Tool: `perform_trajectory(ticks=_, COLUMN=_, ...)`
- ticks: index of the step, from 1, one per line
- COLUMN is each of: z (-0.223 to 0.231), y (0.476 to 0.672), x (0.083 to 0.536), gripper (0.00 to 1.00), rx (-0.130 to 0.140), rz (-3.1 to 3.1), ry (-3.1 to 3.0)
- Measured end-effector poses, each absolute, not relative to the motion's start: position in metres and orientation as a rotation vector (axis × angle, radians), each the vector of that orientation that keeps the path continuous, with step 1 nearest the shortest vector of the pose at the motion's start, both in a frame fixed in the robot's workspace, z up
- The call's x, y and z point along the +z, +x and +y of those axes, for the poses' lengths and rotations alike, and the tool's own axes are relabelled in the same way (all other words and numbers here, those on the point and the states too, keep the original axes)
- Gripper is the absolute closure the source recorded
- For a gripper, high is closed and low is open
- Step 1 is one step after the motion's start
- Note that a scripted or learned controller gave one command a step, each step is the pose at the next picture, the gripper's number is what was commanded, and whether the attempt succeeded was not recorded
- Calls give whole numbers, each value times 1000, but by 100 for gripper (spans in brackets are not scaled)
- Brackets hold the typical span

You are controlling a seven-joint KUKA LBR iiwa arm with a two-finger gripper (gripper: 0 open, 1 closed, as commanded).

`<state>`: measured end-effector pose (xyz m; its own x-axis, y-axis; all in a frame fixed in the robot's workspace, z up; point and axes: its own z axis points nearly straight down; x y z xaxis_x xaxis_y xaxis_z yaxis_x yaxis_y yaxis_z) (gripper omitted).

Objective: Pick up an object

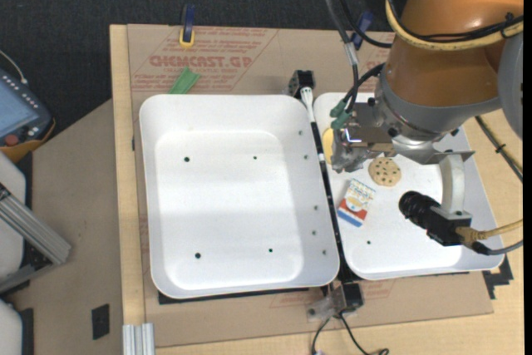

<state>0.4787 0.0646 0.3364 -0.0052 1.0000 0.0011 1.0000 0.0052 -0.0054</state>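
Opening of the tool (352,147) cannot be determined. The round biscuit (384,171) lies just beside it, toward the view's lower right.

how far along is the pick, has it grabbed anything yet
Done: the gripper is down in the right bin, beside a yellow-green item. In hand: nothing I can confirm; a grasp is hidden. The speckled disc and small packet lie on the bin floor. Left: a secure grasp and the lift.
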Motion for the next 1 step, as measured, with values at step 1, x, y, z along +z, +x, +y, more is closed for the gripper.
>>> perform_trajectory(ticks=1, z=105, y=492, x=385, gripper=100, rx=-10, rz=-2230, ry=-2218)
